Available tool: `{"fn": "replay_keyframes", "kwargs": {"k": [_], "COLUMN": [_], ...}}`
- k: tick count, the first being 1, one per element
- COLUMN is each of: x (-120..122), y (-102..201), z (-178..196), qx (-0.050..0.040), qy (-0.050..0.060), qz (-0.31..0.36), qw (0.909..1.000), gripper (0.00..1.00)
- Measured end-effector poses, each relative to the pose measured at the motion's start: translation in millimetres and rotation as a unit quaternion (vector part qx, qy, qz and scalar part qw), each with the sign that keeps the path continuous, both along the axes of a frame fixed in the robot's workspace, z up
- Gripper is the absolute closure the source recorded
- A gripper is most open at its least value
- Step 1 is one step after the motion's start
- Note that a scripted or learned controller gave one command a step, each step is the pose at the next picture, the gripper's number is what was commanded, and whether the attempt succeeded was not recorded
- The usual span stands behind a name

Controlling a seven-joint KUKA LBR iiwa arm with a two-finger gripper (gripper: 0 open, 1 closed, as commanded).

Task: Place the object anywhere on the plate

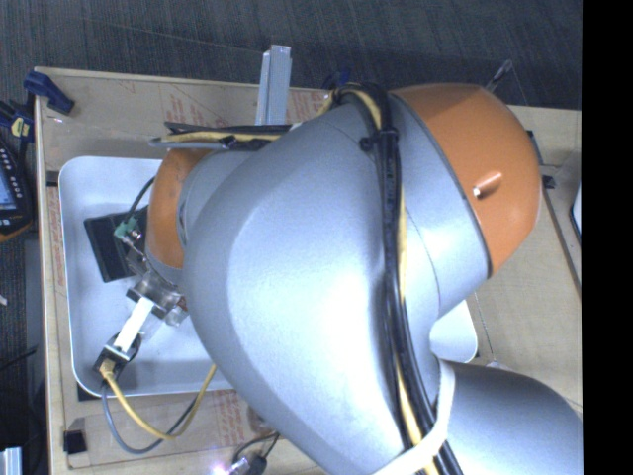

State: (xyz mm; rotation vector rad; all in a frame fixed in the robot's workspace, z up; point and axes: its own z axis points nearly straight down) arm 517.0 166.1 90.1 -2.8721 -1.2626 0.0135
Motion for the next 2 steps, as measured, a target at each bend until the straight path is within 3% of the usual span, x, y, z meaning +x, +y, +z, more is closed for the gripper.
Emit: {"fn": "replay_keyframes", "kwargs": {"k": [1, 2], "x": [-41, -5], "y": [-29, -44], "z": [153, 157], "qx": [0.0000, -0.0006], "qy": [-0.003, -0.003], "qz": [-0.141, -0.167], "qw": [0.9900, 0.9859], "gripper": [1.00, 1.00]}}
